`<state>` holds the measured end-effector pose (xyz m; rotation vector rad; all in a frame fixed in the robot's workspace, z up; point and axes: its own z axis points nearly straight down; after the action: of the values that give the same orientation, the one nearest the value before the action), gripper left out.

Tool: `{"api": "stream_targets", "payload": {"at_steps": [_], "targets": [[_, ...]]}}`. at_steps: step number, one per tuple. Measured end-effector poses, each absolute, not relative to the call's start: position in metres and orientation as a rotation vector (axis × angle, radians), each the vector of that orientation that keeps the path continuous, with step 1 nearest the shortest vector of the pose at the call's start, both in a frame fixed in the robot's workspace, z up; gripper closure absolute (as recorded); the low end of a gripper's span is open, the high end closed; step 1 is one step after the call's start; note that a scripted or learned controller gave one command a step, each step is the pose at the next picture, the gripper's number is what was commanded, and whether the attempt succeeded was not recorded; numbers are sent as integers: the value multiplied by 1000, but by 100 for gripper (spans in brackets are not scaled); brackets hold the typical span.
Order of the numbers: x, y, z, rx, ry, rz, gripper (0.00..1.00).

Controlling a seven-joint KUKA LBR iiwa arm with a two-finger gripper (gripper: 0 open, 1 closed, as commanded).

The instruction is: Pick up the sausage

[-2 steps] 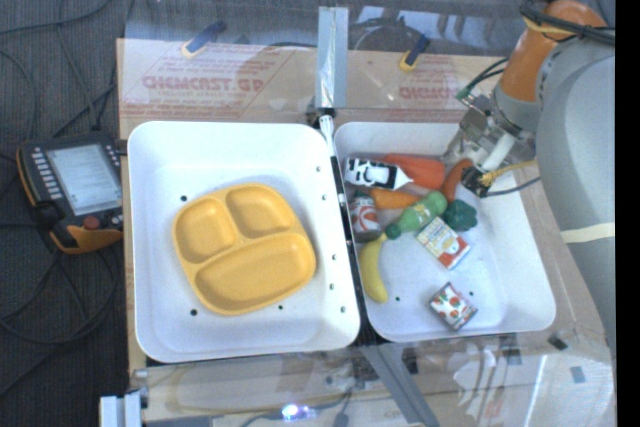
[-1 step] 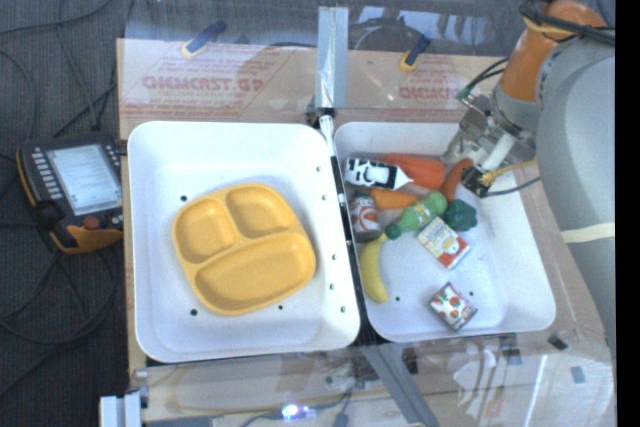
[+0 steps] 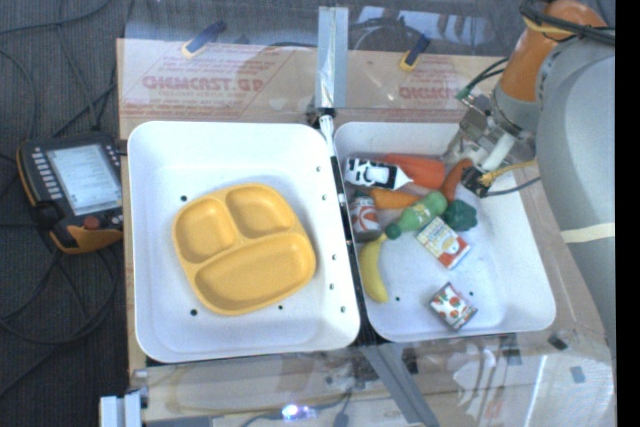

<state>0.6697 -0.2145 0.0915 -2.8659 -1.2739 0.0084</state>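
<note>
I see the gripper (image 3: 478, 155) low over the right bin's (image 3: 520, 300) far right corner; I cannot tell how it stands. The sausage (image 3: 455, 179) lies just below it, left of that a carrot (image 3: 418, 171).

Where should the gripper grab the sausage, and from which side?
Probably the sausage's upper end, coming from above on the right-bin wall side, where the gripper already sits. It lies tilted, its lower end against the green bottle and dark green piece, the carrot alongside, so the middle looks crowded.
</note>
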Motion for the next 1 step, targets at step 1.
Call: {"api": "stream_targets", "payload": {"at_steps": [1], "targets": [[670, -214, 91, -2866, -1274, 8, 0]]}}
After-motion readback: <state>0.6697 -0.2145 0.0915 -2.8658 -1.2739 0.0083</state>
